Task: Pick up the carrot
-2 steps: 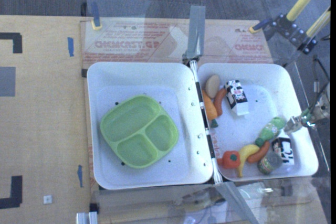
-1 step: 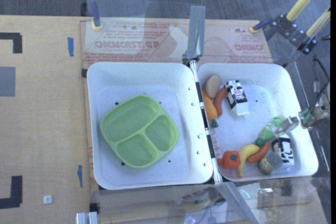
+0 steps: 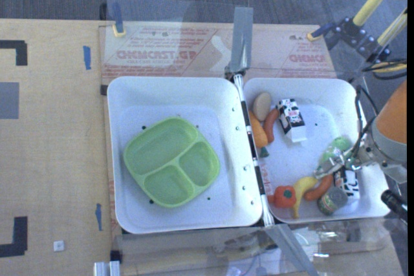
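The carrot (image 3: 258, 131), an orange tapered piece, lies along the left wall of the right bin (image 3: 304, 84), just below a beige potato-like piece (image 3: 262, 104). A darker red-orange stick (image 3: 271, 124) lies right beside it. My gripper (image 3: 334, 167) hangs over the right side of that bin, well to the right of the carrot, above a green leafy item (image 3: 338, 147) and a small white carton (image 3: 350, 183). Nothing can be seen held in it.
The right bin also holds a black-and-white milk carton (image 3: 292, 119), a red tomato (image 3: 284, 196), a yellow banana (image 3: 302, 189), an orange-red piece (image 3: 318, 189) and a green can (image 3: 332, 201). A green divided plate (image 3: 171, 161) lies in the left bin (image 3: 168, 86).
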Robot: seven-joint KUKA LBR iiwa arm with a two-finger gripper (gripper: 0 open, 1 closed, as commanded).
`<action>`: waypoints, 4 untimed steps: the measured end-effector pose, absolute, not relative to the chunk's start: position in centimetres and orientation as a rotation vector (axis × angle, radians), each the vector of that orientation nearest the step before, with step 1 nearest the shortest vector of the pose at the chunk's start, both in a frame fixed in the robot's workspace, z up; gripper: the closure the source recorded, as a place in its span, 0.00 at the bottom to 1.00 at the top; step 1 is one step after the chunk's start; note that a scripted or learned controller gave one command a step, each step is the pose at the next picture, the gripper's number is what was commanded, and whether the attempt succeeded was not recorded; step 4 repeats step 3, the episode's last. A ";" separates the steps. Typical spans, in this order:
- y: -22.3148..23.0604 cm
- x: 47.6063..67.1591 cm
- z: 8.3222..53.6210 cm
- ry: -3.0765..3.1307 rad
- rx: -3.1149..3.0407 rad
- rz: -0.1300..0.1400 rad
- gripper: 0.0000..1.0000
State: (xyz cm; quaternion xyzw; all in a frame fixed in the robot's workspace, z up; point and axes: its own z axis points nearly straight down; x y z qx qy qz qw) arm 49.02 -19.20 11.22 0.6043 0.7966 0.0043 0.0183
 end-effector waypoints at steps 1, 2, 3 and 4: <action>-17.1 52.2 10.6 2.533 1.763 0.014 0.00; -21.3 50.9 16.1 2.945 1.074 0.000 0.00; -18.4 49.5 11.9 3.055 0.708 0.001 0.00; -18.4 49.5 11.9 3.055 0.708 0.001 0.00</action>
